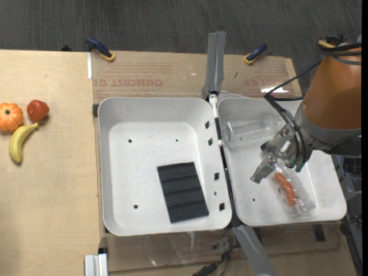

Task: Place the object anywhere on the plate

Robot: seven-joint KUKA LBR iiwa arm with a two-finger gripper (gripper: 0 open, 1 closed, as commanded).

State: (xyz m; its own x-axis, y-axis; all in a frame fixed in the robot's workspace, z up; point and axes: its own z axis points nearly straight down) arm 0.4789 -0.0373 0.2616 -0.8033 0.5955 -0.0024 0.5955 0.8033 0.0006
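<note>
Orange, sausage-like object (286, 189) is lying in the right bin (330, 210) beside crinkly clear plastic, likely light and slippery, best pinched mid-length; the gripper (269, 164) is hovering just left, grip unclear.

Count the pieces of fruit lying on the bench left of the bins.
3, clustered near the left edge: an orange, a red tomato-like fruit just right of it, and a banana below them. None look hidden.
</note>
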